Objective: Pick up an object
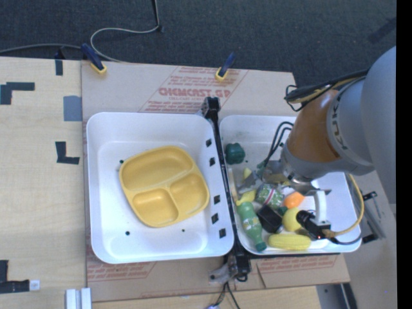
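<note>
Over the right-hand shallow white bin (pixel 335 122), the grey arm with its orange band (pixel 315 134) reaches in from the right and hangs above a heap of small toy foods. Its jaws (pixel 288 184) seem to point down into the middle of that heap, but the wrist covers them, so whether they are released or clenched cannot be told, and nothing is visibly caught between them.

Nearest candidates lie just beside and below the wrist: a small orange rounded piece (pixel 293 200), a green bottle-shaped toy (pixel 250 221) with its long axis running roughly up and down the view, and a yellow corn cob (pixel 289 241) lying crosswise along the bin's near wall. A dark green round object (pixel 234 152) sits apart, toward the far left corner of this bin.

Much of the heap under the wrist is hidden, and a black cable crosses the near right corner. A yellow three-compartment plastic tray (pixel 165 184) rests in the left white bin (pixel 103 172).
</note>
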You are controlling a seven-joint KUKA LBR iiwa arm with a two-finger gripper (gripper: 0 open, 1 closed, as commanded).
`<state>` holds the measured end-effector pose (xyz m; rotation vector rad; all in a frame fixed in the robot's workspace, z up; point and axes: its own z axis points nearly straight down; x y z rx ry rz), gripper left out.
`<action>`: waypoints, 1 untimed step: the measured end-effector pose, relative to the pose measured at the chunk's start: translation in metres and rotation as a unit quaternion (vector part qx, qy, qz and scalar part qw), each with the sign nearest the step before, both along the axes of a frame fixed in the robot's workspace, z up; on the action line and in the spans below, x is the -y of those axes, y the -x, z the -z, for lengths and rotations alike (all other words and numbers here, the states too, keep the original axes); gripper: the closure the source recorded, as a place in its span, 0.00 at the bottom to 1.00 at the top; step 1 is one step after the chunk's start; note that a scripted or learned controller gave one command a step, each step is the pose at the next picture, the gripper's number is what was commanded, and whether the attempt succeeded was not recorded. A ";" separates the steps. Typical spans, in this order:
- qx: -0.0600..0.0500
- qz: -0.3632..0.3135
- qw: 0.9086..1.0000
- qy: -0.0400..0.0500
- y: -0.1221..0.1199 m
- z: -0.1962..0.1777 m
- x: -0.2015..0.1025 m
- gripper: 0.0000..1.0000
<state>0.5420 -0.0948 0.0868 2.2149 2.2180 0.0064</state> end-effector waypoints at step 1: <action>-0.001 0.000 1.000 -0.001 -0.049 0.000 0.022 0.00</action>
